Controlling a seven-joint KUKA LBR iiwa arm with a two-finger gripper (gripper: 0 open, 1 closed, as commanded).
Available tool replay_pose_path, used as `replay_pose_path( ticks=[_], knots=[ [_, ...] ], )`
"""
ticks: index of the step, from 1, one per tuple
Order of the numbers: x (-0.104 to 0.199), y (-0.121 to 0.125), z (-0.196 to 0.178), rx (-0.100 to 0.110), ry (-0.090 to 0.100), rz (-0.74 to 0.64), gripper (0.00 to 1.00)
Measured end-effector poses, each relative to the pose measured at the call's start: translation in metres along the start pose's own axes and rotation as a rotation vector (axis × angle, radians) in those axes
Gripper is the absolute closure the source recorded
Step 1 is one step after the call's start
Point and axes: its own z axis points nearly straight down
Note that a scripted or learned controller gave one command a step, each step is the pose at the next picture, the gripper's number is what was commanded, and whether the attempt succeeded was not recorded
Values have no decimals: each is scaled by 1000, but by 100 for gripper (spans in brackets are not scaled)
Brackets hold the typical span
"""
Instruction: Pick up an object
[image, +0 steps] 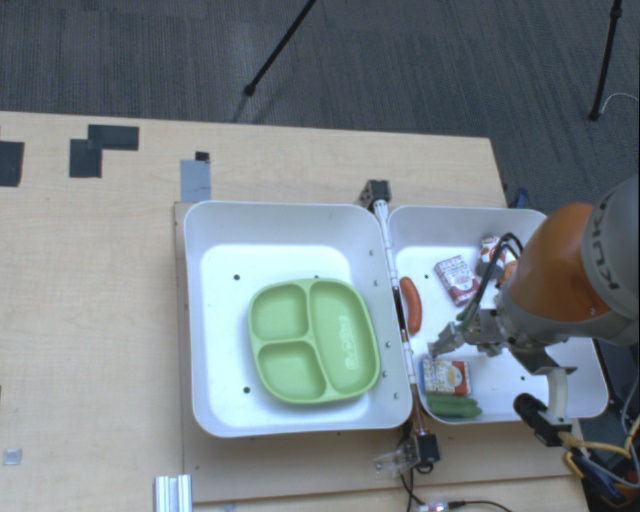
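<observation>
Pick not yet made: gripper (447, 343) low in the right bin (590, 395), finger state cannot be told, nothing seen held; nearest candidates, small carton (446, 377) and green vegetable (452, 406), lie just nearer; hot dog (410, 304) left.

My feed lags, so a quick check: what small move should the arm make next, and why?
Probably a short drop straight down. The pincer hangs in the right bin, just above the small carton, with nothing between its tips. The cucumber and sausage lie close by, so sideways travel looks likely to nudge them.
</observation>
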Motion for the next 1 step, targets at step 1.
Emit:
replay_pose_path(
  ticks=[1],
  knots=[
    [1,2,-10,-4,0,-1,100]
  ],
)
